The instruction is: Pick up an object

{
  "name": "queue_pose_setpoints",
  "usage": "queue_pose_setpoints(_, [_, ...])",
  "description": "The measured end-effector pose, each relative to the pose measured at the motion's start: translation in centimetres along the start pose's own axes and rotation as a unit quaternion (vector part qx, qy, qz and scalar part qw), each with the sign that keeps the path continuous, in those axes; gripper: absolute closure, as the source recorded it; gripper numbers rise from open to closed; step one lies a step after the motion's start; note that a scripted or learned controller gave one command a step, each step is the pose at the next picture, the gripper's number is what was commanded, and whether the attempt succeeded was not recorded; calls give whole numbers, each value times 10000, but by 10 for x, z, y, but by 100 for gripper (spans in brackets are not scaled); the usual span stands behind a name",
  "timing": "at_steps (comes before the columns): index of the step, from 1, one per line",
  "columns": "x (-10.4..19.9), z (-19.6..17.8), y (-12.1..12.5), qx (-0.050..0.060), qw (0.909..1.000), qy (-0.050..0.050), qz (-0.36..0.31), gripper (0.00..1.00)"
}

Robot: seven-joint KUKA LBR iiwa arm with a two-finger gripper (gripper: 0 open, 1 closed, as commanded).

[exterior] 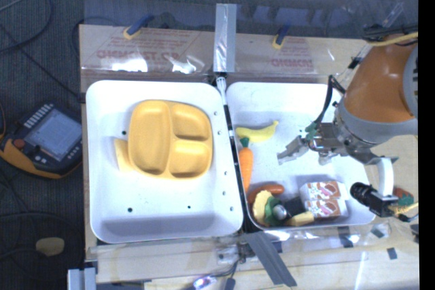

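Observation:
The right bin [285,97] holds a yellow banana [257,131] near its left wall, with an orange carrot [245,163] lying lengthwise just below it. Along the bin's front edge sit a red-and-white carton [323,199] and a cluster of small toy foods [270,204] in red, yellow, green and black. My gripper [307,151] hangs over the middle of the right bin, right of the banana and above the carton. It is open, with nothing between its fingers [289,151].
In the left bin [102,146] a yellow divided plate [170,138] lies over a pale sheet. The grey-and-orange arm [380,95] covers the right bin's right side. A handheld pendant [44,139] lies on the floor at left.

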State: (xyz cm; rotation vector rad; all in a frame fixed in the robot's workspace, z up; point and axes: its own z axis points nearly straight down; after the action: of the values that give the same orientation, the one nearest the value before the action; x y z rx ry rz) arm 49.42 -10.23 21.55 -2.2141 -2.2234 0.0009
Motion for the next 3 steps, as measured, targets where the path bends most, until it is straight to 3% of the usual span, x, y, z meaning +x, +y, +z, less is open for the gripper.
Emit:
queue_pose_setpoints(1, [-8, 110, 68, 6, 9935, 14, 1141, 0])
queue_pose_setpoints(2, [4, 126, 151, -59, 9944, -20, 1051, 0])
queue_pose_setpoints(3, [6, 127, 174, 37, 9845, -14, 1754, 0])
